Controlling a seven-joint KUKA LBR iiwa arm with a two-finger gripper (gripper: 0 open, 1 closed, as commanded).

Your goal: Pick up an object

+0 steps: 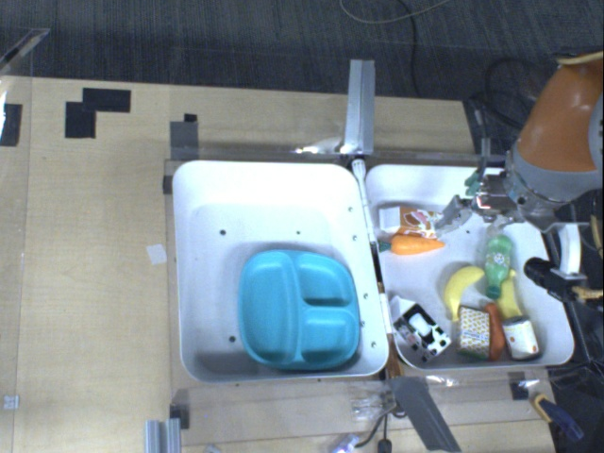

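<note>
The right bin (427, 180) holds several items. An orange carrot (416, 245) lies near its left wall, with a small orange-and-white packet (415, 221) just behind it. A yellow banana (462, 289) and a green bottle (497, 256) lie mid-bin. A black-and-white object (420, 331), a tan box (474, 328) and a white can (521, 338) sit along the front. My gripper (472, 204) hangs over the bin's back right part, to the right of the packet and above the green bottle. Nothing shows held in it.
The left bin (208, 215) holds a blue divided plate (300, 308) toward its front. A metal divider post (360, 111) stands behind the gap between the bins. The arm's orange band (562, 111) and grey wrist overhang the right bin's back right corner.
</note>
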